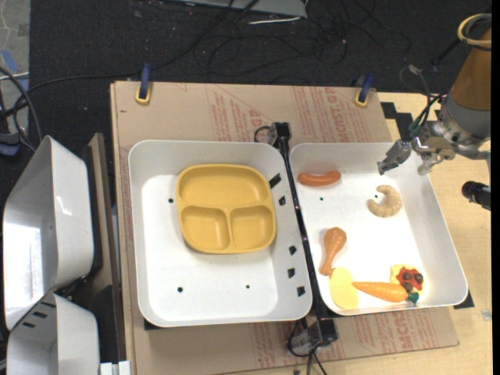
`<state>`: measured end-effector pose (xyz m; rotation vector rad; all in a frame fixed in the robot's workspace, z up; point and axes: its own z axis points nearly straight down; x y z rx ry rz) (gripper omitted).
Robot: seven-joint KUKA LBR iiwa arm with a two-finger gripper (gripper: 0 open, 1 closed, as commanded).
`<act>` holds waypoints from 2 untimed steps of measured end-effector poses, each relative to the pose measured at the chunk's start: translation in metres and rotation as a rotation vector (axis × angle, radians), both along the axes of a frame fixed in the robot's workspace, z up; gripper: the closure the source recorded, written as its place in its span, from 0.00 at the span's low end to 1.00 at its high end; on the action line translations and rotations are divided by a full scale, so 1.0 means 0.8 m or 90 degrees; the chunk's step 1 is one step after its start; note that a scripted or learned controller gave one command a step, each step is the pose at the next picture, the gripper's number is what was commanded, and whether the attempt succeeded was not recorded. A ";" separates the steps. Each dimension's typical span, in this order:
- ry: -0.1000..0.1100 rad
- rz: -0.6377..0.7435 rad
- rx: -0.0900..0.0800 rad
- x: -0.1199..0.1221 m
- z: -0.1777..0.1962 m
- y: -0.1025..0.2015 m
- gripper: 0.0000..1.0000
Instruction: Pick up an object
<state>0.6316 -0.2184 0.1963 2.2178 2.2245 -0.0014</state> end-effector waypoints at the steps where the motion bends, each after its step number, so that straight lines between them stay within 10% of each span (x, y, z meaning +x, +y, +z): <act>1: 0.000 0.000 0.000 0.000 0.000 0.000 0.00; 2: 0.002 0.000 0.001 0.004 -0.055 0.006 0.00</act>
